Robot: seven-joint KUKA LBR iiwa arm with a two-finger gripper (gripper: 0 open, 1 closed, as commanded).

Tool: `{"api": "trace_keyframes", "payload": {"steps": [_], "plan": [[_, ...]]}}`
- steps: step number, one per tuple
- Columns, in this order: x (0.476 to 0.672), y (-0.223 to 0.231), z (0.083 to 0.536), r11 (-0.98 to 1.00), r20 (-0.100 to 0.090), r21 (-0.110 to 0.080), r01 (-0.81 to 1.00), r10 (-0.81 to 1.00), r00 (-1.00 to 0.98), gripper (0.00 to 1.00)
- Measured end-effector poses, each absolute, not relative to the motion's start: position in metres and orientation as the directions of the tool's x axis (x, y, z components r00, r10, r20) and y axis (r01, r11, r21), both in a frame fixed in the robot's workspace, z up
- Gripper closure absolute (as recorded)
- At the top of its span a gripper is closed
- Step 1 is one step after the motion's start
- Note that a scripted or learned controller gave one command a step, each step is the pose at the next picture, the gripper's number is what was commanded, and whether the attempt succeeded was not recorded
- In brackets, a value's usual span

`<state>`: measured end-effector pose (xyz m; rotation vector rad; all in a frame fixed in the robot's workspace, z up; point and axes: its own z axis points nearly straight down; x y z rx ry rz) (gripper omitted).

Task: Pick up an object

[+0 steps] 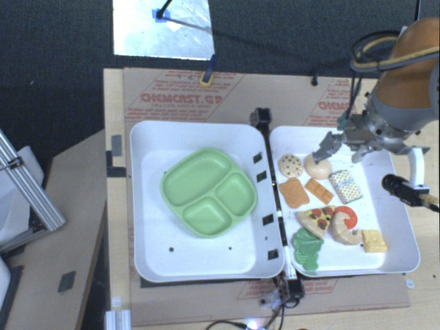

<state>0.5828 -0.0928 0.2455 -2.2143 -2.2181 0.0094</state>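
Observation:
My gripper (344, 150) hangs over the back of the right bin (402, 249), open, with nothing between its fingers. Its left finger (328, 145) is just above a cream round bun (317, 165). Around it lie a chocolate-chip cookie (290, 165), an orange toast slice (294, 193), a small orange block (319, 190) and a silver patterned packet (344, 185). Nearer the front are a pizza slice (315, 220), a shrimp-like piece with a red top (344, 225), a cheese cube (373, 240) and a green leafy piece (306, 247).
The left bin (148, 246) holds a green divided plate (208, 192). A black divider with clips (270, 184) runs between the bins. A black part of the arm (405, 188) overhangs the right bin's right side. A foil sheet (163, 19) lies beyond the bench.

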Motion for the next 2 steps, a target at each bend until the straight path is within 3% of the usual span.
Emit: {"api": "trace_keyframes", "payload": {"steps": [1, 2], "plan": [[0.585, -0.093, 0.251, 0.004, 0.0, 0.001, 1.0, 1.0, -0.004, 0.0], [0.582, -0.097, 0.209, 0.001, 0.0, -0.001, 1.0, 1.0, -0.001, 0.0]]}}
